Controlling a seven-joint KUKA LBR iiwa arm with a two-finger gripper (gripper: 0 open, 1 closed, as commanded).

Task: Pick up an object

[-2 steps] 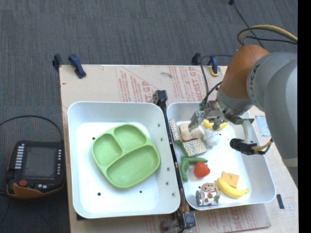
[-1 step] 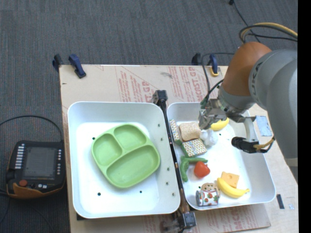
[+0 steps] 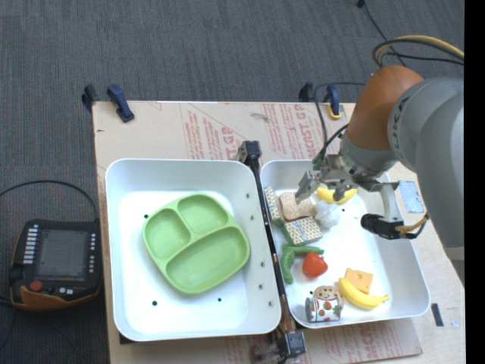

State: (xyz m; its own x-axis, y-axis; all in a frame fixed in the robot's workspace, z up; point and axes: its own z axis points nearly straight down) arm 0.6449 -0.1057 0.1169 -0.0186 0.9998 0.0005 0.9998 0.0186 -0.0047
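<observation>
Reaching in from the right, the arm (image 3: 413,131) hangs over the upper part of the right bin (image 3: 402,279), its orange band above the wrist. Left bin (image 3: 121,203) beside it holds a green divided plate (image 3: 197,241), well apart from the tool.

Right bin contents, big to small: banana (image 3: 362,294) at lower right with a cheese wedge (image 3: 359,279) touching its top; a small printed carton (image 3: 324,305) just left of the banana; cracker pieces (image 3: 299,218) in the upper left of the bin; green bean pods (image 3: 292,256) below the crackers; a red strawberry-like piece (image 3: 314,265) next to the pods; a white crumpled lump (image 3: 327,215) beside the crackers; a small yellow item (image 3: 337,195) under the wrist.

Gripper (image 3: 312,184) points down and to the left, toward the cracker cluster. Crackers lie just below and left of the tips; nearest candidate by my reckoning. Their flat faces are up and edges overlap, so a pinch would need an exposed edge.

Finger spread: cannot tell; tips blur into the clutter behind them. Nothing visibly held between them. Whether the tips touch the crackers or hover above is unclear.
</observation>
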